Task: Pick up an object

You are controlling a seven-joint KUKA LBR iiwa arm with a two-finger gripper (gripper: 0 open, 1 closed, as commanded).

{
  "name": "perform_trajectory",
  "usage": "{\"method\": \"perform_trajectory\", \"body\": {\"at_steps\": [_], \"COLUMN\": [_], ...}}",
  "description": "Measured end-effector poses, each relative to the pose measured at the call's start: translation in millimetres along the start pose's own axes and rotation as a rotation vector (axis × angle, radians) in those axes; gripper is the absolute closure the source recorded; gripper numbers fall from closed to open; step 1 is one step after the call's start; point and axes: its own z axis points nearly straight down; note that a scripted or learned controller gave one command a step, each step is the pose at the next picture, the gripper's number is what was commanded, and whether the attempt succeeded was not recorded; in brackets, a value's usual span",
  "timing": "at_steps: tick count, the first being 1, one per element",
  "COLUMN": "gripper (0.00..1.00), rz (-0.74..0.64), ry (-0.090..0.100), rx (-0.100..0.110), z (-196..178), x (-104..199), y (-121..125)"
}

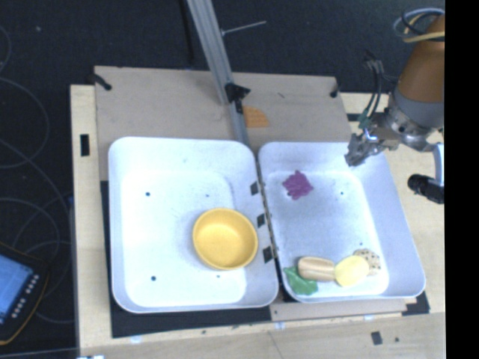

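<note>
My pincer (358, 155) hangs over the upper right corner of the right bin (389, 223), just at its rim, at about one o'clock from that bin's middle. My arm (423, 81) comes in from the right, grey at the wrist with the orange band above it. Whether the pincer is released or clenched I cannot tell from this angle; nothing shows between its tips.

In the right bin, a small purple piece (298, 185) lies at about eleven o'clock from the bin's middle, well apart from my pincer, which sits at roughly two o'clock from it. Along the bin's lower edge, at about six o'clock, lies a cluster: a tan roll-shaped thing (315, 268), a yellow rounded thing (350, 271) touching its right end, a pale speckled thing (369, 259) just beside the yellow one at its two o'clock, and a green scrap (298, 281) at the roll's seven o'clock.

The left bin (142, 223) holds a yellow bowl (224, 238), upright, at about four o'clock from that bin's middle, near the divide between the bins.

Both bins rest side by side on the bench (299, 103). A grey metal bar (211, 43) slants from twelve o'clock down toward the gap between the bins.
</note>
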Motion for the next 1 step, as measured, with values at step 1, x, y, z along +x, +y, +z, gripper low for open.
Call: {"method": "perform_trajectory", "body": {"at_steps": [1], "gripper": [1.00], "rz": [0.002], "ry": [-0.001], "rx": [0.008], "z": [11.3], "x": [-1.7], "y": [0.0]}}
